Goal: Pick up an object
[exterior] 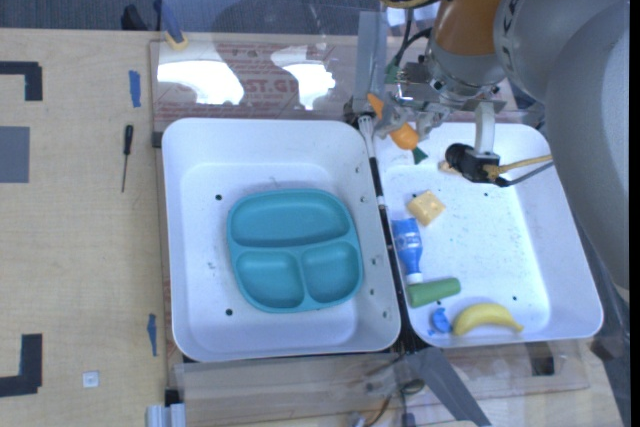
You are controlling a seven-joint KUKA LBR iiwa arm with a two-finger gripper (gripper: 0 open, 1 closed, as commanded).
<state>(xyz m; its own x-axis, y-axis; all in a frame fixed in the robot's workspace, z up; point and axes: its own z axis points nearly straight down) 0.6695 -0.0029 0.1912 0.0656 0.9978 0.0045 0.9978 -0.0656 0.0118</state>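
Orange piece (404, 136) sits at the right bin's (560, 245) far-left corner, under the claw (412, 120); whether the claw grips it, I cannot tell. Risk as I judge it: bin wall and divider crowd the approach, so a grab may glance off.

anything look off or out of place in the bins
Nothing is spilled or broken. The teal divided plastic tray sits slightly askew in the left white bin. In the right white bin, the small items crowd the left side, and the yellow banana lies near the front.
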